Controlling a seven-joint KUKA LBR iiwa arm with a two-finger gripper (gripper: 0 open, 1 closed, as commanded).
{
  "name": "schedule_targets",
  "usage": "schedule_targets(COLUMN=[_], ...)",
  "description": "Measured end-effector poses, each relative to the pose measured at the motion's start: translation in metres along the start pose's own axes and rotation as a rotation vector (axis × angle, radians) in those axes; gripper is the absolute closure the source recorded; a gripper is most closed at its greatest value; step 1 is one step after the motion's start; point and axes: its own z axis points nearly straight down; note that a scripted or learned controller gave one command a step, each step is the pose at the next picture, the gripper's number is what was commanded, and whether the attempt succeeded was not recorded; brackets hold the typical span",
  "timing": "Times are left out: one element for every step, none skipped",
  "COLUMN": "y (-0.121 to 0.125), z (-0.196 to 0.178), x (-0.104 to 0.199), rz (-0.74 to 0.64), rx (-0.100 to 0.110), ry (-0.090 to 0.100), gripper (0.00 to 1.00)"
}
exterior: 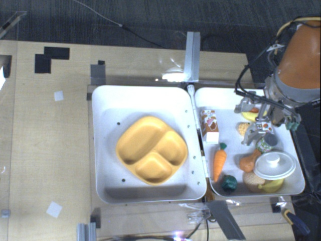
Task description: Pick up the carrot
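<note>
The carrot (219,163), orange with a small green top, lies upright along the left side of the right bin (226,103). My gripper (257,129) hangs over the middle of that bin, up and to the right of the carrot and apart from it. Its fingers point down with a gap between them and nothing held. The orange wrist band sits above it at the right edge.
Around the carrot in the right bin are a small carton (209,125), a dark green item (229,183), an orange fruit (249,162), a white lidded cup (274,165), a banana (248,115). The left bin (105,104) holds a yellow divided plate (151,148).
</note>
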Motion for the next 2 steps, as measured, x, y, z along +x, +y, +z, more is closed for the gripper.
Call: schedule_targets(y=[-0.009, -0.047], z=[0.153, 0.173], x=[0.031, 0.041], rz=[-0.009, 0.275], rx=[-0.001, -0.001], ry=[0.004, -0.003], gripper=[0.0, 0.0])
